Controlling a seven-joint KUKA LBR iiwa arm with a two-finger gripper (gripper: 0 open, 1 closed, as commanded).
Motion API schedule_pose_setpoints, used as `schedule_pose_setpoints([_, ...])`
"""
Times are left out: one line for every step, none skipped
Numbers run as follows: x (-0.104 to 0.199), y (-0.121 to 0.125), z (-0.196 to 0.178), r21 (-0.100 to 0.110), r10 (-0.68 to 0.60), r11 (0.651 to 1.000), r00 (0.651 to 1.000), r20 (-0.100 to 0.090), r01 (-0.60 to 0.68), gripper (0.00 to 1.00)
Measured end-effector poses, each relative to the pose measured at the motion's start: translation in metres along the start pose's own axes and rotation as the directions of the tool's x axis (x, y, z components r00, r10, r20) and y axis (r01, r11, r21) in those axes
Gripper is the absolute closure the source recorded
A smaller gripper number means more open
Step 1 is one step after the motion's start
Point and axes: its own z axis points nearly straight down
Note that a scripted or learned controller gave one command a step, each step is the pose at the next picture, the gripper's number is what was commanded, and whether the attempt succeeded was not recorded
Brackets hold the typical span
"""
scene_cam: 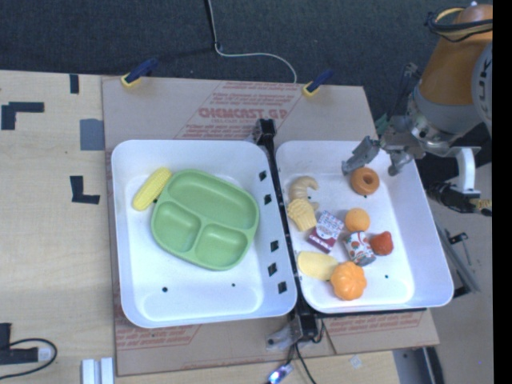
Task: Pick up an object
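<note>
My gripper (374, 161) hangs open over the far part of the right bin (416, 238), its two grey fingers spread apart. A small orange doughnut (366, 182) lies on the bin floor just below and between the fingers, with nothing gripped. Further down the bin lie a tan croissant (302, 186), a yellow waffle cone (302, 214), a red-and-white packet (327, 230), an orange ball (358, 219), a small can (359, 249), a red strawberry (382, 243), a lemon (317, 265) and an orange pumpkin (348, 281).
The left bin (128, 238) holds a green divided plate (206, 218) and a yellow corn cob (150, 187) at its upper left. The bins meet at a black-clipped divider (276, 214). A white cable (256, 54) runs across the cardboard behind.
</note>
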Motion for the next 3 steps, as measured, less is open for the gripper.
schedule_pose_setpoints([0.079, -0.066, 0.063, 0.012, -0.005, 1.0, 1.0, -0.005, 0.005, 0.0])
schedule_pose_setpoints([0.146, -0.122, 0.059, 0.007, -0.005, 1.0, 1.0, -0.003, 0.005, 0.0])
schedule_pose_setpoints([0.203, -0.126, -0.039, -0.007, -0.008, 1.0, 1.0, -0.001, 0.008, 0.0])
